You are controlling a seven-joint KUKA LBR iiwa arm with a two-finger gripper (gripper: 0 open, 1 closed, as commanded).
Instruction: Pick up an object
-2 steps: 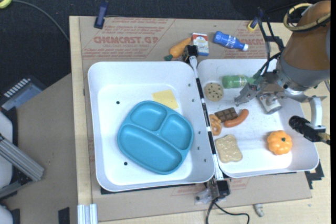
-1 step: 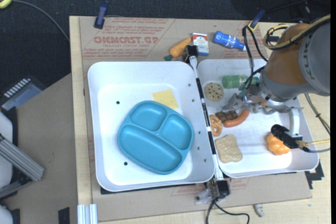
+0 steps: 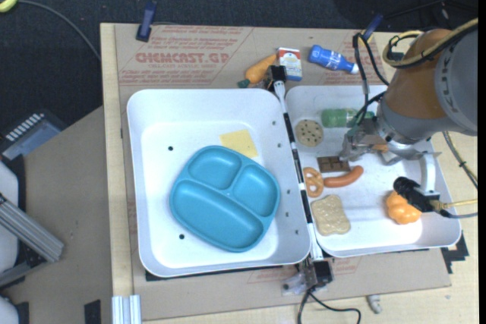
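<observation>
The arm (image 3: 437,80) is cut off by the right edge and covers the upper right part of the right bin (image 3: 364,237). The claw (image 3: 357,144) is too small and dark to read. The green object (image 3: 334,117) is partly hidden behind it.

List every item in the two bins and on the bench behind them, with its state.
blue plate: upright, left bin
cheese slice: flat, beside plate
cookie: flat, right bin
green bottle: on its side
hot dog: lying flat
pretzel: flat
toast: flat
orange toy: right bin
blue bottle: on its side, on bench
hand: over right bin
</observation>
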